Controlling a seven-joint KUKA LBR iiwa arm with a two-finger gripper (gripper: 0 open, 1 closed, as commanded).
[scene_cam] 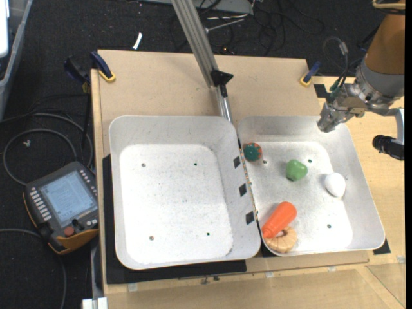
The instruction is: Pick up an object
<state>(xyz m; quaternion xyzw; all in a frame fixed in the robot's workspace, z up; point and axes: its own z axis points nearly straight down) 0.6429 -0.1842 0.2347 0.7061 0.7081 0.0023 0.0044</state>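
The right bin (360, 172) holds several small objects. A green lump (296, 170) lies near its middle, with a white egg-shaped piece (335, 185) to its right. A small red-and-green ball (252, 151) rests by the bin's left wall. An orange carrot-like piece (280, 218) lies at the front, on top of a tan round piece (284, 240). My gripper (327, 123) hangs over the bin's back right corner, above and apart from all of them, with nothing seen in it.
The left bin (122, 140) stands beside the right one, the two meeting at a centre divider. A metal pole (196, 34) slants down to the bench behind the bins. Clamps sit at the bench's back corners. A teach pendant (61, 201) lies on the floor at left.
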